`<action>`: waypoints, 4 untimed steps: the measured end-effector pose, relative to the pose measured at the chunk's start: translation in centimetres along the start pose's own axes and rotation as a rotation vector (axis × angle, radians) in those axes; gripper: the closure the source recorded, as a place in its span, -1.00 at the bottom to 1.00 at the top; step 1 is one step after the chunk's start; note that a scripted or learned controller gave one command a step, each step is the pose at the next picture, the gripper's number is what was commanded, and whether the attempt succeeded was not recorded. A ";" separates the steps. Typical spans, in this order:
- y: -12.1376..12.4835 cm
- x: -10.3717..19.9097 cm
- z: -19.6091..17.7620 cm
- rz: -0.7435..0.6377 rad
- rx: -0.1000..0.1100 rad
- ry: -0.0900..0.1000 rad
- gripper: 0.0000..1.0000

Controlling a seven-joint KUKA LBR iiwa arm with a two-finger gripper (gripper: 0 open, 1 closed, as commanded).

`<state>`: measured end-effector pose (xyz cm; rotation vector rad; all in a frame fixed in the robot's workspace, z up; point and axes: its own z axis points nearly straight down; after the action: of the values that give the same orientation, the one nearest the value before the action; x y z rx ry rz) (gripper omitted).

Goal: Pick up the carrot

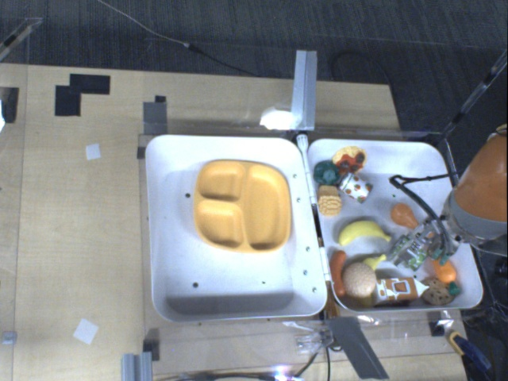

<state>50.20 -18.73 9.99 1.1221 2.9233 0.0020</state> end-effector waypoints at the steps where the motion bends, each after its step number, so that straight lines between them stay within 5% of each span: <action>1: 2.5 3.5 -11.5 0.004 -0.005 -0.006 1.00; 2: -0.9 -0.9 0.3 -0.065 -0.001 -0.003 1.00; 3: -0.4 -2.5 -16.9 -0.131 -0.002 -0.009 1.00; 4: -2.4 0.0 -2.3 -0.315 0.003 0.014 1.00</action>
<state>48.60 -20.48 12.27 0.6520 3.0767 0.0028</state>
